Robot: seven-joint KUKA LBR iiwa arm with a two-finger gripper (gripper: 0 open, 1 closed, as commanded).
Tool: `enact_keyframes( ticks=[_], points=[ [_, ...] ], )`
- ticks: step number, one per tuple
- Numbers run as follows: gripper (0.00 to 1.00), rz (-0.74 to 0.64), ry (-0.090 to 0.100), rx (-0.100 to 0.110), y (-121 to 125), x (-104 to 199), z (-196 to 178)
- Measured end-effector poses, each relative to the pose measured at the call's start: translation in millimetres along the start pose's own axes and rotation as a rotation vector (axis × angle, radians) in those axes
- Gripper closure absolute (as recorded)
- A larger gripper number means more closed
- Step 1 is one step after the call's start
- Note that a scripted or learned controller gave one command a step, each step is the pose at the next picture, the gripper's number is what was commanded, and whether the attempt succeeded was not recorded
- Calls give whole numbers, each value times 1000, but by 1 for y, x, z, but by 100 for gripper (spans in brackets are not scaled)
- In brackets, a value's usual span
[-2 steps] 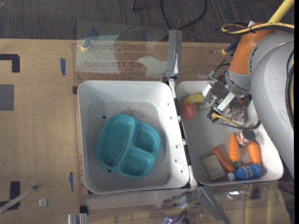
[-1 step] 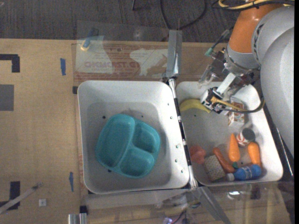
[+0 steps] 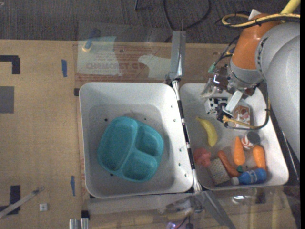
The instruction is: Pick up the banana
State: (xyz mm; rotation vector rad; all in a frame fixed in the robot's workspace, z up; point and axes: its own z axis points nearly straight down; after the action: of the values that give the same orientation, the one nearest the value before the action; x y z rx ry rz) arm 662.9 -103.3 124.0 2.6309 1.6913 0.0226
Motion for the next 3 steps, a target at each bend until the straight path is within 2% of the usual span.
enact_keyframes(
  ticks=[1,2,3],
  points=[
    [0,29,-2,16,-64,-21,35],
    [0,-60,0,12,-86,-27,33],
    [0,-70,1,12,-120,-61,32]
  ],
)
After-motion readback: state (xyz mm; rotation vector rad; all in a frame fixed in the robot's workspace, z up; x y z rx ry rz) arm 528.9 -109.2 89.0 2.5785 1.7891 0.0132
